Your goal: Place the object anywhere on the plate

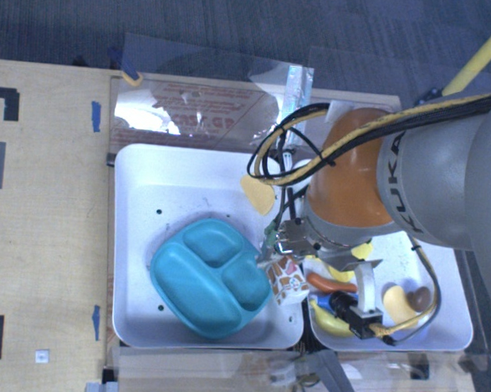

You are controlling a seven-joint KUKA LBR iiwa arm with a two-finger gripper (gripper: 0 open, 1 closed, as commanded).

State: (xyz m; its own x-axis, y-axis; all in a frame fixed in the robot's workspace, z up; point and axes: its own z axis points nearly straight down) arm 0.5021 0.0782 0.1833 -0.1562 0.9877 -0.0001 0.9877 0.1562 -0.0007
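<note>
A blue plate (210,276) with three compartments lies in the left bin (145,192), towards its front. My gripper (282,254) hangs from the orange-banded wrist over the left bin's right side, just past the plate's right rim. Directly under its tip is a small white carton with an orange pattern (288,280), tilted, touching or overlapping the plate's right edge. The wrist hides how the gripper meets the carton.
A flat yellow piece (259,194) lies in the left bin behind the gripper. The right bin (455,319) holds several toy foods: a banana (331,321), an orange piece (333,283), a yellow and brown item (407,301). Black and yellow cables loop above the wrist.
</note>
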